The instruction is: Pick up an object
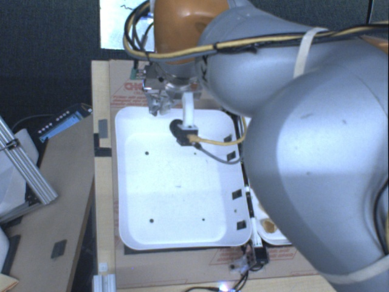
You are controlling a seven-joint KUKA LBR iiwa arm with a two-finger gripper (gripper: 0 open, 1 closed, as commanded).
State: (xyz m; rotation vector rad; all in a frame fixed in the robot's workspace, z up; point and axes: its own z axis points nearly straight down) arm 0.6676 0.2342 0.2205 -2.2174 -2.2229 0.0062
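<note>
Mostly, what you saw was the arm [316, 145] itself: it came in from the right and its grey bulk lay across the right bin [273, 233], so that bin showed as no more than a sliver of white rim near the bottom, with one small brownish object [268, 226] lying in it just beside the divider. That may have been the thing to pick, though too little of it showed for you to name it. The left bin [176, 187] lay open to you, its floor bare but for a few dark specks. Above its far edge the orange band [182, 14] marked the wrist, which pointed down so the gripper [159, 107] could work from above. It hung over the far-left part of that bin, well apart from the brownish object. You couldn't tell how the gripper was set, and nothing showed in it
</note>
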